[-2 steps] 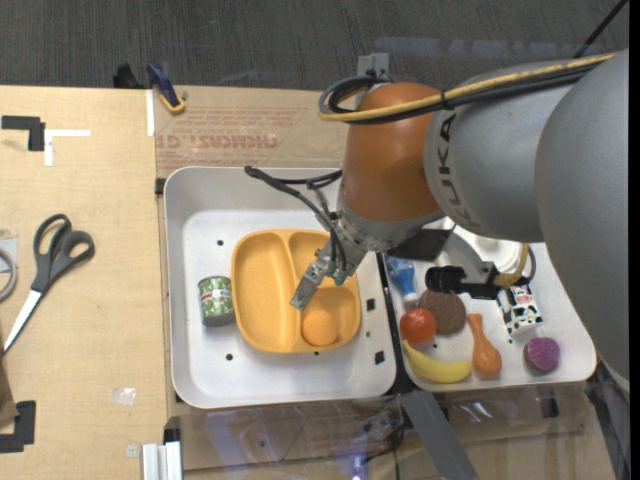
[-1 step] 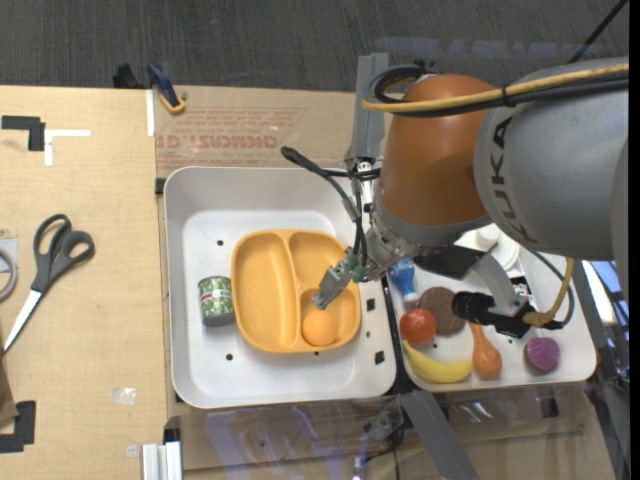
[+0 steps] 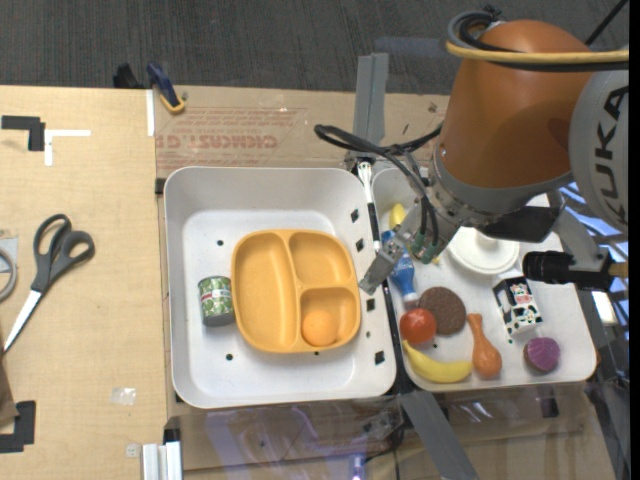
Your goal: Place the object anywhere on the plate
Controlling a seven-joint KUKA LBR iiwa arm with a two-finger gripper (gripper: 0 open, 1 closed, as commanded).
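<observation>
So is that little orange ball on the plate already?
Yes. The orange ball sits inside the lower right compartment of the yellow plate.

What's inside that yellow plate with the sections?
An orange ball sits in the small lower-right section of the yellow plate. The other two sections show bare yellow. Whatever lies beneath the plate is covered by it.

On my arm [image 3: 610,138] I read "KU"; the cardboard sheet [image 3: 260,138] carries red print, reversed and illegible.
</observation>
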